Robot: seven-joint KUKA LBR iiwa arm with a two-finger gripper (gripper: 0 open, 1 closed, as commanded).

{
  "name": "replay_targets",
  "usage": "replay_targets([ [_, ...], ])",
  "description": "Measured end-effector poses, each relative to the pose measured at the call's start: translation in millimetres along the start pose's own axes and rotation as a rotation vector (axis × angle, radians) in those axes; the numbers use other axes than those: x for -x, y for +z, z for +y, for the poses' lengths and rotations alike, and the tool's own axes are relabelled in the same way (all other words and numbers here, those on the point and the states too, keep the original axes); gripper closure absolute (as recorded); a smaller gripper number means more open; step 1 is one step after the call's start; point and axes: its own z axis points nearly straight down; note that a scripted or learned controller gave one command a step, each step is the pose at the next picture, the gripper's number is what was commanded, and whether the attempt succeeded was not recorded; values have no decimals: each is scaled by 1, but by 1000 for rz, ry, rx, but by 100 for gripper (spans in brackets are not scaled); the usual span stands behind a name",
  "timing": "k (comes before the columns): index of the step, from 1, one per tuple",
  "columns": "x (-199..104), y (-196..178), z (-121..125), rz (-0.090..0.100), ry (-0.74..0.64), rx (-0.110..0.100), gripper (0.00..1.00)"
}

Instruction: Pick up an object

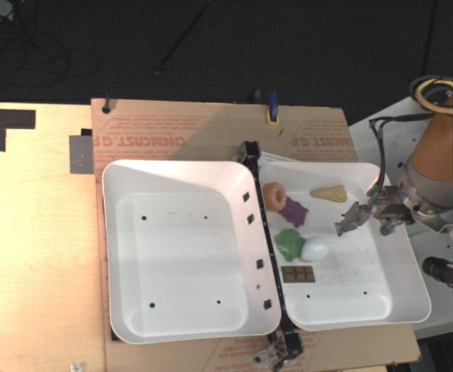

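Observation:
The right bin point(397, 301) holds several small objects near its left wall: an orange ring point(274, 196), a purple piece point(294, 211), a green lump point(289, 243), a white ball point(315, 249) and a brown chocolate-bar shape point(297, 274). A tan wedge point(330, 194) lies toward the bin's back. My gripper point(350, 222) hangs over the right half of this bin, right of the white ball and below the tan wedge. Nothing shows between its fingers.
The left bin point(126, 200) sits beside the right one, with a black clamp strip point(261, 239) along the shared edge. Cardboard lies under both bins, and a wooden bench top point(32, 246) spreads to the left. Cables run at the right.

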Motion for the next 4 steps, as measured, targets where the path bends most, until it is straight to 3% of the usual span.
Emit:
replay_targets([
  [1, 1, -10, 0, 1, 0, -1, 100],
  [2, -57, -112, -16, 0, -6, 12, 100],
  [3, -152, -201, -51, 1, -11, 10, 100],
  [4, -145, -57, -52, -2, 2, -15, 100],
])
